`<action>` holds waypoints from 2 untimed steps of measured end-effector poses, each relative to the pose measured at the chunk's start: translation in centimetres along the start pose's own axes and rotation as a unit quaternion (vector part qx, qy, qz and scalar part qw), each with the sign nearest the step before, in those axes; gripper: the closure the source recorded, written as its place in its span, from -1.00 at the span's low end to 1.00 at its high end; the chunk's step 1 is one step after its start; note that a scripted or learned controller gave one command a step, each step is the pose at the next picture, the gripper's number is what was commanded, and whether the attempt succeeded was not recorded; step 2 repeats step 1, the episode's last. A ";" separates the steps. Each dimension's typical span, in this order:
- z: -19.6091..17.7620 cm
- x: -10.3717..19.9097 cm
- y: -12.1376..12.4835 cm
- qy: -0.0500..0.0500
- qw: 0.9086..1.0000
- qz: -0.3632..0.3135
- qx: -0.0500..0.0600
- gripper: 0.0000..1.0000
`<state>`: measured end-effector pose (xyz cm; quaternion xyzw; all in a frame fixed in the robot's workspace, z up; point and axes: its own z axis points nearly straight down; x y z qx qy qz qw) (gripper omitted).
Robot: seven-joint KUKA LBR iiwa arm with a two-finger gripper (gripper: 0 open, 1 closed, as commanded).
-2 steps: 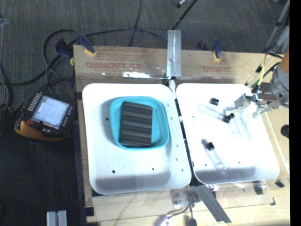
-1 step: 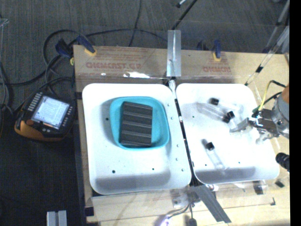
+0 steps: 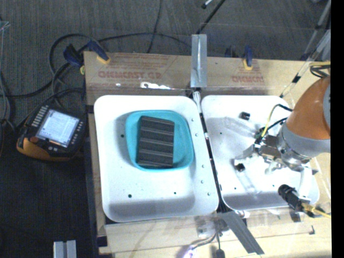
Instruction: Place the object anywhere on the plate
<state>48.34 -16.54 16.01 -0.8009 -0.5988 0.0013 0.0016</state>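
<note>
A teal plate (image 3: 185, 144) sits in the left bin (image 3: 156, 200). A dark grey ribbed block (image 3: 156, 141) lies flat on the middle of the plate, its long side running front to back. My gripper (image 3: 243, 160) is over the right bin (image 3: 226, 117), low above its floor, well to the right of the plate and apart from the block. The grey and orange arm comes in from the right edge.
A small black piece (image 3: 244, 115) lies near the back of the right bin. The raised rims of the two bins meet between plate and gripper. A handheld pendant (image 3: 54, 130) and cables lie on the floor at the left.
</note>
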 end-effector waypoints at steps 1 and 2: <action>-8.5 -2.2 6.8 -0.002 1.000 0.003 -0.002 -1.00; -8.5 -2.2 6.8 -0.002 1.000 0.003 -0.002 -1.00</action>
